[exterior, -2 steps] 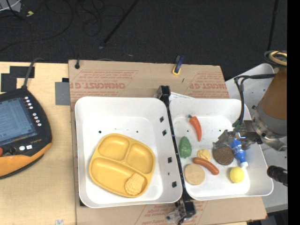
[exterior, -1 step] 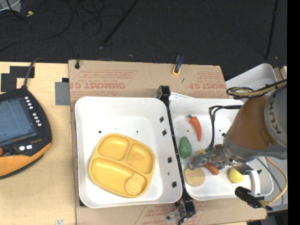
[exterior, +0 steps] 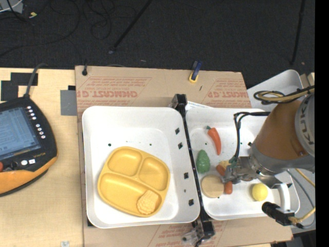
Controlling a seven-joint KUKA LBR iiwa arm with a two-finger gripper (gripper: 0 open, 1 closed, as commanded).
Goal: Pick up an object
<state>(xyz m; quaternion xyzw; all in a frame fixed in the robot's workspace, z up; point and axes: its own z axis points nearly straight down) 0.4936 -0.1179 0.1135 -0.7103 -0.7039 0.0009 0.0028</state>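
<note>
End effector (exterior: 230, 175) sits low in the right bin (exterior: 241, 210) among the carrot (exterior: 227, 188), bun (exterior: 211, 186) and pickle (exterior: 203, 161) — finger state cannot be told — so centre squarely over one item before closing, clear of neighbours.

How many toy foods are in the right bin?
6 visible: chili, green piece, tan disc, lemon, two small orange bits by the gripper. The arm may hide more.

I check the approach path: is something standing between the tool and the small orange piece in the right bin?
Nothing visible does. The tool is right at the small orange piece, with the tan disc and green vegetable crowding its left side.
</note>
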